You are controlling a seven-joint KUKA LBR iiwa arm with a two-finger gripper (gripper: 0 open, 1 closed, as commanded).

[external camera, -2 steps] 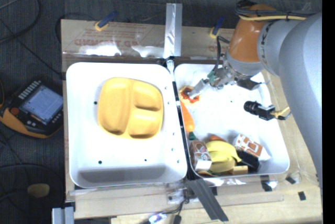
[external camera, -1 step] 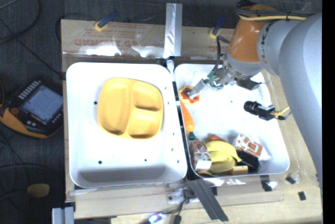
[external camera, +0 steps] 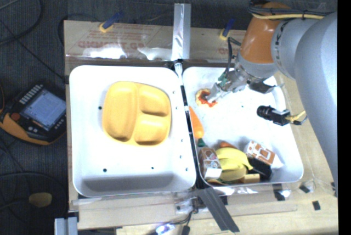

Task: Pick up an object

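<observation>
Down the right of the frame the grey arm (external camera: 307, 63) leans over the counter into the right bin (external camera: 249, 124). A yellow divided tray (external camera: 136, 113) fills the left bin (external camera: 88, 173). Most pickings are a jumble (external camera: 236, 162) at lower right. The claw (external camera: 213, 96) dips beside a small orange object (external camera: 202, 98), likely its target. Whether it is spread or closed, I cannot tell.

The left bin (external camera: 82, 173) and the right bin (external camera: 285, 140) are both white. The tray (external camera: 137, 113) in the left bin is plain yellow. In the right bin, a carrot-shaped thing (external camera: 196, 124) is orange, a banana (external camera: 233, 158) is yellow, and a small packet (external camera: 260, 152) is brown and white. The arm (external camera: 307, 58) is grey with an orange band (external camera: 258, 44). The tabletop (external camera: 137, 25) is pale brown and the floor (external camera: 33, 36) is dark grey.
</observation>
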